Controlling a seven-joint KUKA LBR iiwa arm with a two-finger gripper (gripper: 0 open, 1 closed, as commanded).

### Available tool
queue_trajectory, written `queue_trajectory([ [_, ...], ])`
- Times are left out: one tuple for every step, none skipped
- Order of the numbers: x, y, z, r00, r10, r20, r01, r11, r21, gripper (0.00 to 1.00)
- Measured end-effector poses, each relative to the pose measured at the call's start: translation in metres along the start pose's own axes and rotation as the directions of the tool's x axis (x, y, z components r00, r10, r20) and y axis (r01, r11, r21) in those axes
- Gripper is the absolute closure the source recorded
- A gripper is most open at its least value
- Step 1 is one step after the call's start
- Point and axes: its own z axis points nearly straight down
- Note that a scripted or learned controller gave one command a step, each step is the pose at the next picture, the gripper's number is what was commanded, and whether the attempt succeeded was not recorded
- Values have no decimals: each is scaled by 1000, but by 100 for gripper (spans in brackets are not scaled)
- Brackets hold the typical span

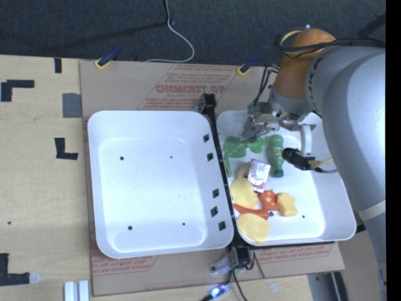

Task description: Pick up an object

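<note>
End effector (255,128) hangs low in the right bin (332,213), its grip state impossible to tell. Green toys (239,147) sit just beneath it, yellow pieces (244,193) farther off.

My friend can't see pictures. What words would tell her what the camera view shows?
A grey robot arm with an orange band reaches from the right, its gripper low over green toys in the right white bin. That bin also holds a green bottle, yellow pieces and a red-orange piece. The left white bin sits beside it on cardboard.
</note>
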Motion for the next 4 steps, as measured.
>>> queue_trajectory([
  [-1,-1,1,1000,1,1,-1,1000,2,0],
  [-62,-44,19,1000,8,3,-8,1000,4,0],
  [-89,-103,17,1000,6,2,-6,1000,0,0],
  [20,-62,17,1000,-6,6,6,1000,-3,0],
])
